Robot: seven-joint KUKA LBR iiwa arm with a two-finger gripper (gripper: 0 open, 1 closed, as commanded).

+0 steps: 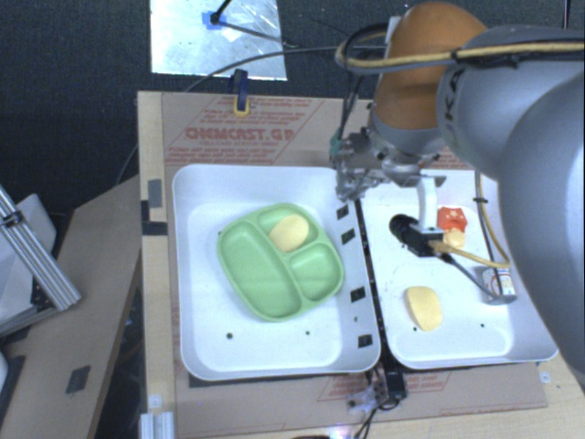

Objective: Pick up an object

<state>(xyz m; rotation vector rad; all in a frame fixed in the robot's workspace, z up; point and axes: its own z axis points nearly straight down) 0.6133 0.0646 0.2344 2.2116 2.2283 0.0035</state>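
Hovering with gripper (353,181) above the bins' shared wall (363,254), open or closed impossible to tell; lifting nothing yet, whole pick remaining.

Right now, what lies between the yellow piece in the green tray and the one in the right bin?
Nothing loose: only the tray's rim and the bins' adjoining walls, per the camera view.

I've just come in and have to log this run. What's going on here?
The grey arm reaches in from the right. Its gripper hovers over the far end of the seam between the two bins, with nothing visibly picked up. The left bin holds a green divided plate with a pale yellow piece in one compartment. The right bin holds another yellow piece and a small orange-red item.
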